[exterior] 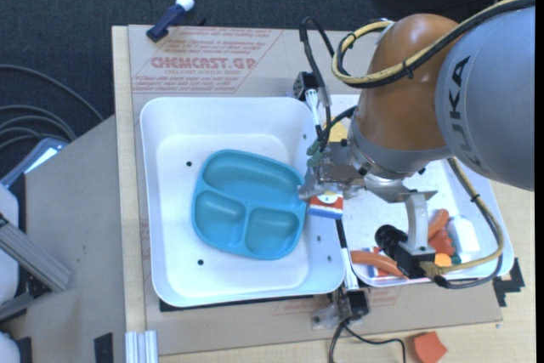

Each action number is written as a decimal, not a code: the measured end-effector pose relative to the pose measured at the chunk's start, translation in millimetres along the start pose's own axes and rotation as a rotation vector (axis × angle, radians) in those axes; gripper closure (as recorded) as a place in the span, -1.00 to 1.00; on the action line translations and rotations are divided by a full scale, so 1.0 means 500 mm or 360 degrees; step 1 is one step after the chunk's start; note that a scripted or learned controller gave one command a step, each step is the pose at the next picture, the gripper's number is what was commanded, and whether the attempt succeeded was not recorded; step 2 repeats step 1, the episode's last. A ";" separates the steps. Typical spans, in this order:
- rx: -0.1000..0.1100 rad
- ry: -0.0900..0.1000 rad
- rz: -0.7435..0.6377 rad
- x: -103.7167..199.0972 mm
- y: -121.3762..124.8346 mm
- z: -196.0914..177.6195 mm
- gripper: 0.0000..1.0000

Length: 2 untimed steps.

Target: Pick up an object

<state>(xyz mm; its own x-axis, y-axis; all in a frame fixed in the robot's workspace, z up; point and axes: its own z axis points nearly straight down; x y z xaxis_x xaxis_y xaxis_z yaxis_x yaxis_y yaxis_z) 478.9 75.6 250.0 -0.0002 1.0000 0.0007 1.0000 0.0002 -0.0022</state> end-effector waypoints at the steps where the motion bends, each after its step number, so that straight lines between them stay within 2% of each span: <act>1: -0.0003 -0.0001 0.0001 -0.100 0.062 -0.035 1.00; 2: -0.0003 -0.0001 0.0001 -0.100 0.062 -0.035 1.00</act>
